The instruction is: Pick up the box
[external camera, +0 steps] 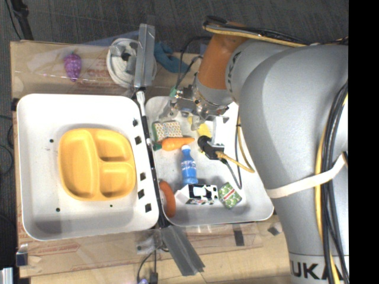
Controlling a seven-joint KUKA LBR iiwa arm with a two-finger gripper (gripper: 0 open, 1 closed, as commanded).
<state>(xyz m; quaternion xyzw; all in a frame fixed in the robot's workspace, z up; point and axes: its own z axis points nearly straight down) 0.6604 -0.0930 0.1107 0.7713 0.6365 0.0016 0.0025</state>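
1. Over on the right side of the desk (41, 64), the right-hand white bin (251, 185) has all the small stuff piled in it, and the big grey arm (296, 129) comes in from 3 o'clock and covers most of that bin's right half.
2. Gripper (198, 108) sits low at about 12 o'clock in that bin, right under the orange band (216, 64). Honestly can't tell how it's set from this angle, too much clutter and wiring around it.
3. Boxes: there's a black and white cow-print carton (201, 193) lying at about 6 o'clock in the bin, and a small green box (230, 195) just beside it on the 3 o'clock side, tilted. Both sit near the bin's front wall, well apart from the gripper.
4. A blue bottle (188, 167) lies mid-bin, pointing roughly 12 to 6, its lower end close to the carton.
5. Above that a carrot (177, 143) lies crosswise, and a checkered packet (167, 129) is touching it on the 11 o'clock side.
6. Something yellow (204, 129) sits just under the gripper, partly hidden.
7. An orange-red round thing (168, 199) is pressed against the bin's left wall at about 7 o'clock.
8. Left bin (35, 158) holds a yellow divided tray (98, 161), roughly centred.
9. Behind the bins at 11 o'clock: a purple item (73, 65) and a white cable coil (124, 58).
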